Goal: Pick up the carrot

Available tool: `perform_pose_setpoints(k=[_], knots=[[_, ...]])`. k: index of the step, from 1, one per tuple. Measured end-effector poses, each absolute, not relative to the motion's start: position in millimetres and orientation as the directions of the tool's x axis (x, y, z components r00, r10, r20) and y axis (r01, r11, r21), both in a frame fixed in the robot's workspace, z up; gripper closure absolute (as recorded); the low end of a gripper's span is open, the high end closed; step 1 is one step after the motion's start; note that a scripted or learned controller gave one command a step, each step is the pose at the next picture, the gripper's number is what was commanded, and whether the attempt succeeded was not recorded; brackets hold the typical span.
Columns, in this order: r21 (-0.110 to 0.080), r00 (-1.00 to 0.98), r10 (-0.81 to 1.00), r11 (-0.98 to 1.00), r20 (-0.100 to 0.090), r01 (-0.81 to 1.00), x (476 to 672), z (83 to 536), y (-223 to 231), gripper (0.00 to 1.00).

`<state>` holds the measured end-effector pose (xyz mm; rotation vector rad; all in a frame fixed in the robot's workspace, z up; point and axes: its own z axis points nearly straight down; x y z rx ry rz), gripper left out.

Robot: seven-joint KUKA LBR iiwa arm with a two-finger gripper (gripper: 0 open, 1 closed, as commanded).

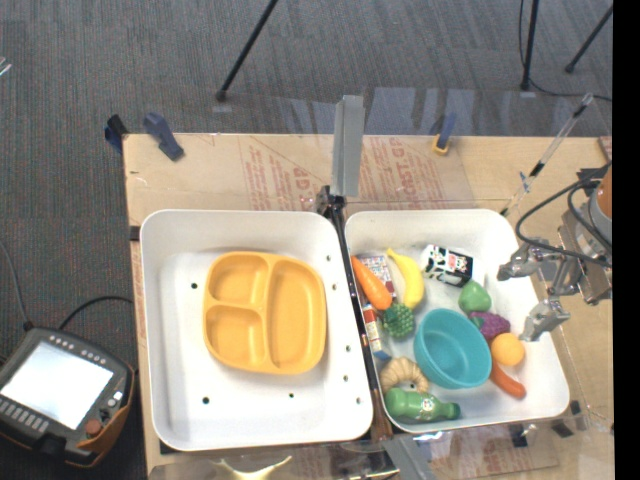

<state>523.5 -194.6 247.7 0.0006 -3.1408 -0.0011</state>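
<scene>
A: Which of the 2 bins should you look in for the carrot [372, 282]?

B: The right bin [545, 360]. You will find the carrot lying at a slant against that bin's left wall, toward the far end, orange with a green top. A yellow banana [407, 276] lies just to its right, and a small green bumpy fruit [399, 320] sits just near of both.

A: And where do you see the gripper [535, 295]?

B: At the right bin's right edge, well apart from the carrot. Its 2 fingers stand spread, 1 tip toward the far side and 1 toward the near side, with nothing between them.

A: What else do you see in the right bin?

B: A teal bowl [452, 347] at the centre; a black-and-white carton [447, 263] far of it; a green pear [475, 295] and a purple piece [489, 322] to its right; an orange fruit [508, 349] and a red-orange piece [508, 382] in the near right corner; a croissant [403, 372] and a green bottle [421, 405] along the near wall.

A: And in the left bin [180, 243]?

B: 1 yellow divided plate [265, 311] with 3 compartments, resting near its centre.
</scene>
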Motion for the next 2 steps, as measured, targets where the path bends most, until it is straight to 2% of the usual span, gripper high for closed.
perform_pose_setpoints(k=[1,2], knots=[[0.000,-0.867,0.498,0.867,0.004,0.498,523.7,93,-180,0.00],[0.003,-0.871,0.492,0.871,-0.009,0.492,528.9,106,-178,1.00]])
